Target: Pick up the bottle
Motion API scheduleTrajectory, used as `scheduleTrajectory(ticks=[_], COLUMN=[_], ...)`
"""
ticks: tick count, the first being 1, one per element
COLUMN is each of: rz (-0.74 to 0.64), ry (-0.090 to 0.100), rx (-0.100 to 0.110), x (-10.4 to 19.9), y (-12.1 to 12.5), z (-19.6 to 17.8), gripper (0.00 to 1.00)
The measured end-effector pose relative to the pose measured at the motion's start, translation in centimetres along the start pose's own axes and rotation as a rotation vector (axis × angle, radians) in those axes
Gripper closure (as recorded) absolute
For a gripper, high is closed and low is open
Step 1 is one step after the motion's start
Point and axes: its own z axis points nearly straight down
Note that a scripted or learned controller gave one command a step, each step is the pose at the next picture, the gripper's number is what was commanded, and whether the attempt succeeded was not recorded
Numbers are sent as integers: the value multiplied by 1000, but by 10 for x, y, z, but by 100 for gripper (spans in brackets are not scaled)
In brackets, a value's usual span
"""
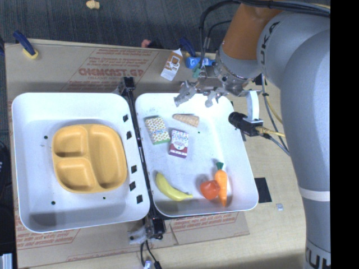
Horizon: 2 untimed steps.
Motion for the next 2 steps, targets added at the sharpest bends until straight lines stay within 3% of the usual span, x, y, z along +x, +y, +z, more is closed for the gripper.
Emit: scheduleTrajectory(ticks=[1,2], rz=[-5,36], ry=[0,0], rx=[2,2], x=[1,19], y=[0,-25], z=[-10,70], gripper=[100,100])
